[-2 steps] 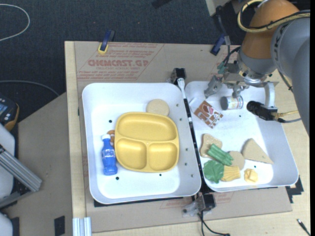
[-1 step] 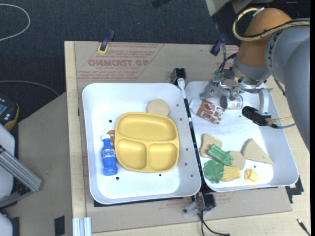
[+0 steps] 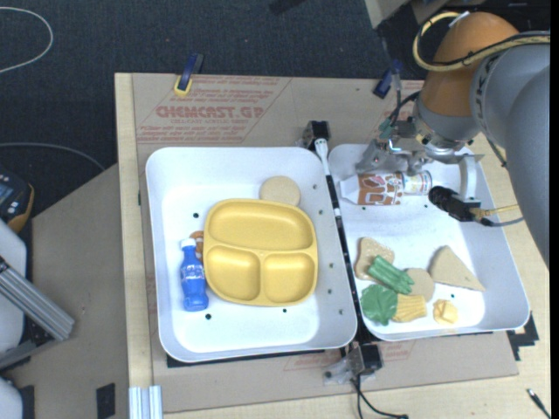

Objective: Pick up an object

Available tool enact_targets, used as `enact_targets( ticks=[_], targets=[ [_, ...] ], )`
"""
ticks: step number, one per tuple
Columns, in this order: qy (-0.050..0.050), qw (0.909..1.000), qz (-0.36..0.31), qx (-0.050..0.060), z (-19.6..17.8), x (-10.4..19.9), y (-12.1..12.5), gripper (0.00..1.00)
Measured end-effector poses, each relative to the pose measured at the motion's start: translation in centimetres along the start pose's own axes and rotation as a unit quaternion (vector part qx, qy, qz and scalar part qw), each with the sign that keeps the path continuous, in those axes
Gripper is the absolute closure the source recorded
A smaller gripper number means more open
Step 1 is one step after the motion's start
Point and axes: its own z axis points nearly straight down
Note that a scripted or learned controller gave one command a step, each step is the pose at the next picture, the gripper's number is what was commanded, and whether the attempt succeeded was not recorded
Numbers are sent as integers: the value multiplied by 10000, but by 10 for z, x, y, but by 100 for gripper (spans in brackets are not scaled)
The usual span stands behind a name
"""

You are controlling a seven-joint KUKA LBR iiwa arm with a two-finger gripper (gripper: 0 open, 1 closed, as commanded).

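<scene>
My gripper (image 3: 391, 153) hangs over the far end of the right bin (image 3: 498, 260). Just in front of it, a small clear bottle with a brown and white label (image 3: 383, 188) lies on its side on the bin floor. Nearer the front of that bin lie a bread slice (image 3: 374, 250), green toy vegetables (image 3: 387, 278), a yellow corn piece (image 3: 410, 307), a tan wedge (image 3: 454, 269) and a small cheese cube (image 3: 445, 312).
The left bin (image 3: 166, 199) holds a yellow divided plate (image 3: 260, 251), a blue bottle (image 3: 193, 277) at the plate's left side and a round tan biscuit (image 3: 279, 189) behind it. A ridge (image 3: 335, 225) separates the two bins.
</scene>
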Motion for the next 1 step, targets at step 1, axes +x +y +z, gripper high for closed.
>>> enact_targets(
  ticks=[1],
  targets=[
    [-15,10000,0,-9,-10,-1,1,100]
  ],
)
